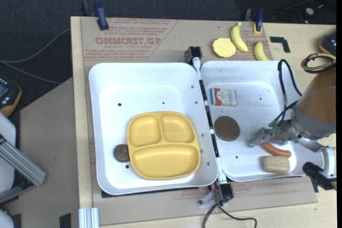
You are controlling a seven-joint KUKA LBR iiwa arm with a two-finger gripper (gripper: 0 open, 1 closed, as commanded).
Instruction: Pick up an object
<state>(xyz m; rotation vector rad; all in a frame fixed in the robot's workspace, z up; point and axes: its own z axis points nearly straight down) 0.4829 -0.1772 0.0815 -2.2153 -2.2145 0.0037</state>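
The right bin (251,75) holds a small white carton with blue and orange print (222,96), a flat brown disc (226,128), an orange-red sausage (278,151) and a beige bread-like piece (275,164). My gripper (258,140) reaches in from the right and sits low in this bin, just above and left of the sausage and right of the brown disc. It is close to the sausage's left end. Nothing is visibly lifted by it.
The left bin (107,88) carries a yellow divided plate (163,144) with a small brown round piece (122,153) beside it. Two toy bananas (239,38) and a yellow round toy (224,47) lie on the bench behind the right bin. A black cable (284,78) loops over the right bin.
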